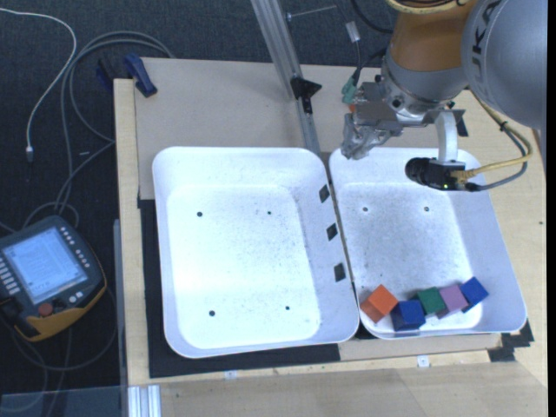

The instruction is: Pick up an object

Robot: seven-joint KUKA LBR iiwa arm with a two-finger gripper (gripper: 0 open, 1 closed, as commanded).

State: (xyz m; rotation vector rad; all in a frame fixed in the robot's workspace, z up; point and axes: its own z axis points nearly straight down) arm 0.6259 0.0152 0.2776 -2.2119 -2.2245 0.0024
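Several small cubes lie in a row along the front edge of the right bin: an orange cube, a dark blue cube, a green cube, a purple cube and a second blue cube. My gripper hangs over the back left corner of that bin, far from the cubes. Its fingers come together to a narrow tip, with nothing between them.
The left bin sits beside the right one, with black clips along the shared edge. A slanted metal pole rises behind the bins. A black sensor on a yellow cable hangs at the wrist. A teach pendant lies at far left.
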